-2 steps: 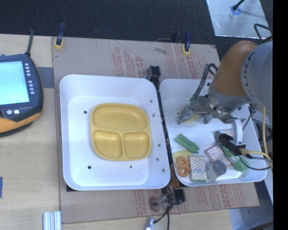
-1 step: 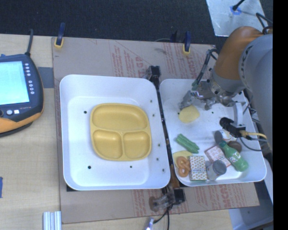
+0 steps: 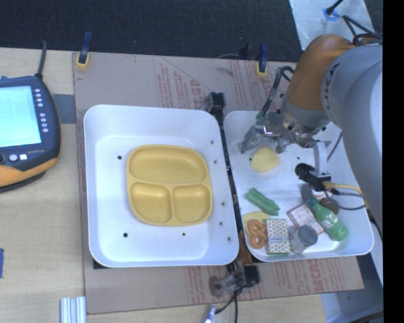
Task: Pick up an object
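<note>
My gripper [image 3: 273, 144] hangs over the far part of the right bin [image 3: 363, 247], fingers spread open and nothing between them. A pale yellow lump [image 3: 264, 161] lies just in front of and below the fingers, on the bin floor. Nearer the front of this bin lie a green pod-like piece [image 3: 262, 201], a pretzel [image 3: 256, 231], a small patterned box [image 3: 277, 236], a grey cylinder [image 3: 306, 236], a pink-edged card [image 3: 300, 215] and a green bottle [image 3: 328, 222].
The left bin [image 3: 101, 180] holds a yellow divided plate [image 3: 169, 184]. A tablet with an orange case [image 3: 17, 130] lies on the bench at the far left. Blue clamps [image 3: 85, 49] hold the cardboard sheet at the back.
</note>
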Controlling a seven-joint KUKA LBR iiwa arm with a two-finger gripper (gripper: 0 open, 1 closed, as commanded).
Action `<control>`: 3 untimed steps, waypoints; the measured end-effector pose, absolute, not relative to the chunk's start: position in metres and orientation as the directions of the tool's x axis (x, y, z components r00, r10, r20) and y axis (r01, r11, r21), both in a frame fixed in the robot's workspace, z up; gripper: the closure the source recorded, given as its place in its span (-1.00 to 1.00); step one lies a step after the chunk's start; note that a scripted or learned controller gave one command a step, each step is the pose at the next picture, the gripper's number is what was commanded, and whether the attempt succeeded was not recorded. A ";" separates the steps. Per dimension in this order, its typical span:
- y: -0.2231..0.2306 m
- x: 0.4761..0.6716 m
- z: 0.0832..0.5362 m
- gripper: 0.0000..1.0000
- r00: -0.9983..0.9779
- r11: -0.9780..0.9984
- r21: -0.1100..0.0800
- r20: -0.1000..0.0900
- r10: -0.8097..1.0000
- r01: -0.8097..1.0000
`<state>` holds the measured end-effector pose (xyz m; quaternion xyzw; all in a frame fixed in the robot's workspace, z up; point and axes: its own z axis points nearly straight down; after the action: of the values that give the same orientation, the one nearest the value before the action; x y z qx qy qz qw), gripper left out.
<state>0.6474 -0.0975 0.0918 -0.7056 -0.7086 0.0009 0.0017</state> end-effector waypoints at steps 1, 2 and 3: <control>-0.112 0.657 0.092 -1.00 -0.003 0.003 -0.001 0.000 1.000 1.000; -0.099 0.650 0.095 -1.00 -0.004 0.004 -0.004 0.001 1.000 1.000; -0.114 0.632 0.092 -1.00 -0.002 0.002 -0.004 0.000 1.000 1.000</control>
<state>0.6324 -0.1142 0.0916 -0.7063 -0.7079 0.0013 0.0016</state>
